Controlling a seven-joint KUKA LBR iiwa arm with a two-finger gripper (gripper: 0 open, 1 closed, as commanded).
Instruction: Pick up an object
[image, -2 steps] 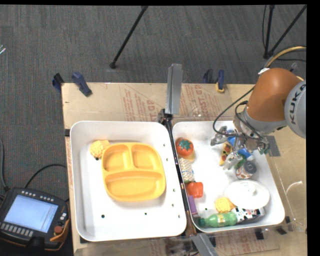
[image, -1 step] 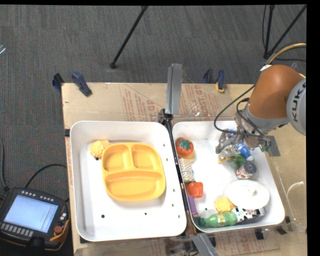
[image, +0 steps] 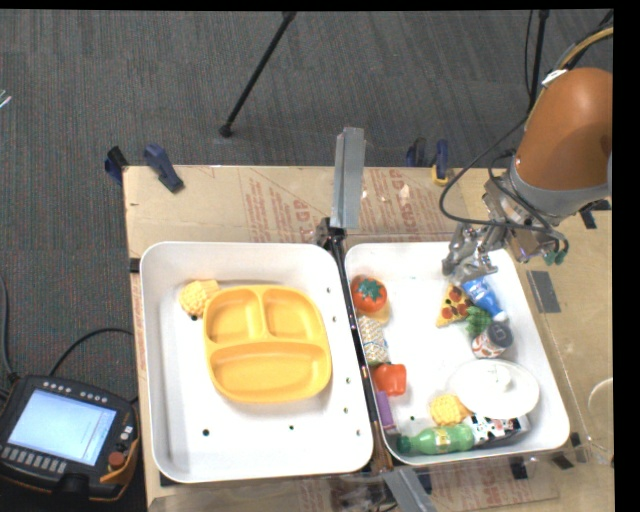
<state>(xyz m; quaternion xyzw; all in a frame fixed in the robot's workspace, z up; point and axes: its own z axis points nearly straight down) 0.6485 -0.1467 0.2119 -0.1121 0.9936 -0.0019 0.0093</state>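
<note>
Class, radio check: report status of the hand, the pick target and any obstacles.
Hand low over right bin's far edge. Blue bottle just beneath it, ungrasped. Pizza slice crowding alongside.

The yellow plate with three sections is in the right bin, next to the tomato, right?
Not quite. The yellow plate with three sections sits in the left bin, as the camera view shows. The tomato is in the right bin, just across the divide from it.
</note>
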